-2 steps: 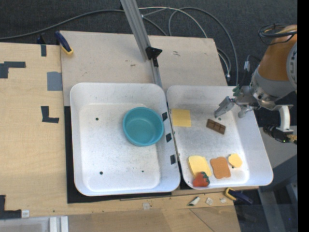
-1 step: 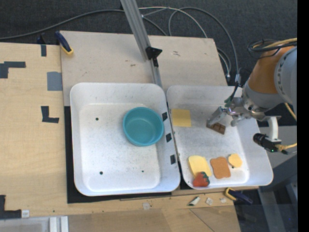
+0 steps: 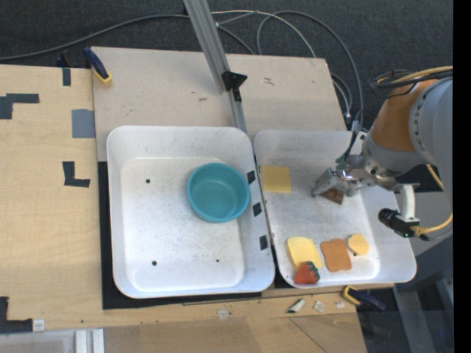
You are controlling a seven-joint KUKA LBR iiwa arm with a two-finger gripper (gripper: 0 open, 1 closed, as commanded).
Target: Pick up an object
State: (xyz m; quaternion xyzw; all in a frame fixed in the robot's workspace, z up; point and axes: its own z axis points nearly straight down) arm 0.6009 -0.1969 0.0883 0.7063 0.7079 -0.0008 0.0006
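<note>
My gripper is low over the right bin, near its middle right. A small brown object lies right under its tip, partly hidden by it; whether it is gripped cannot be made out. A flat yellow square rests to the gripper's left. Along the bin's front lie a yellow piece, a brown toast-like slice, a small yellow piece and a red strawberry-like piece.
The left bin holds a blue bowl near its right side. A grey metal pole slants down to the bins' shared back corner. Cables trail behind the right bin.
</note>
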